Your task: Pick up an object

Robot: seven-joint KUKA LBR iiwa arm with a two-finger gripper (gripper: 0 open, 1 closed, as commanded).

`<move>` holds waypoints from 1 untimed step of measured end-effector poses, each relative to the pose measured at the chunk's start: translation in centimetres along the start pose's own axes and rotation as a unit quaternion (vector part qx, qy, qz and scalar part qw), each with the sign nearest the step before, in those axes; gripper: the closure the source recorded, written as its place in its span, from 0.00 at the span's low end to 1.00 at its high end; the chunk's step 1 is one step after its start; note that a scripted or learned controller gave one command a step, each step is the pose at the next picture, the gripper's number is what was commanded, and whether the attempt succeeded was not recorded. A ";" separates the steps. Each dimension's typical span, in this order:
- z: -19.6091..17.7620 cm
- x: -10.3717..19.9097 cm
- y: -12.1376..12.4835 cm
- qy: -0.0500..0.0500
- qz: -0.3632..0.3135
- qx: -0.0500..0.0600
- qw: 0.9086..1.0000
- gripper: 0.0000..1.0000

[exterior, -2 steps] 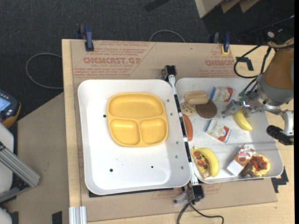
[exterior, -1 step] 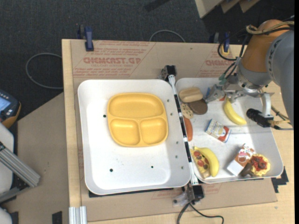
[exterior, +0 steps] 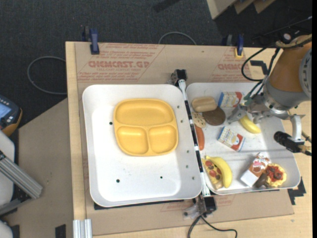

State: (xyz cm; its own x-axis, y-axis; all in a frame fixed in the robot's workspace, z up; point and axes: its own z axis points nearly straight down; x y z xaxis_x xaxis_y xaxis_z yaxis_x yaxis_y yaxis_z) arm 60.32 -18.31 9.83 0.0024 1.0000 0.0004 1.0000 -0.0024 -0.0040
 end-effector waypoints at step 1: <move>-1.1 0.1 0.3 -0.001 -0.001 -0.004 1.000 1.00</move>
State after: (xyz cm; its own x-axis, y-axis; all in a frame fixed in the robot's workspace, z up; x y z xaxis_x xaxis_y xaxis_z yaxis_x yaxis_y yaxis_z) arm 60.65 -18.19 10.88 0.0000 1.0000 -0.0014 1.0000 0.0000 0.0035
